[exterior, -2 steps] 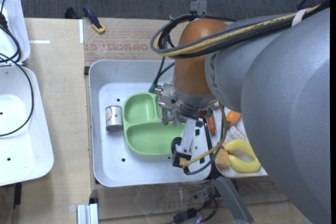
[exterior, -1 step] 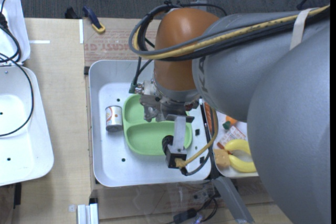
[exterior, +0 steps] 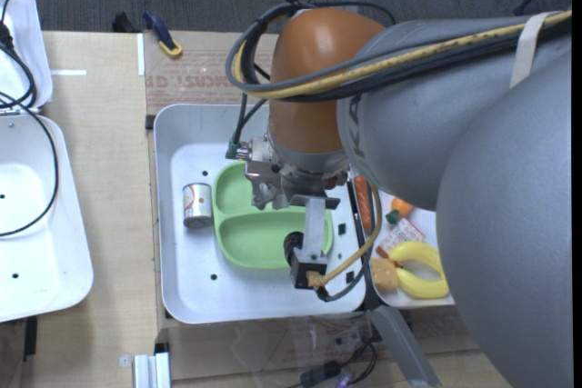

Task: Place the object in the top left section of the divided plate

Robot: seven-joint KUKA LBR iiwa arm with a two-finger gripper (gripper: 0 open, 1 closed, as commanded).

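A light green divided plate lies in the right-hand white bin. A small silver can lies on its side on the bin floor, just left of the plate. My gripper hangs over the plate's upper middle, below the orange wrist band. The wrist and its cables hide the fingertips and much of the plate's upper sections.
A second white bin stands at the left with black cables across it. To the right of the arm lie a banana, a carrot and other toy food. A blue-and-yellow clamp rests on the bench at the back.
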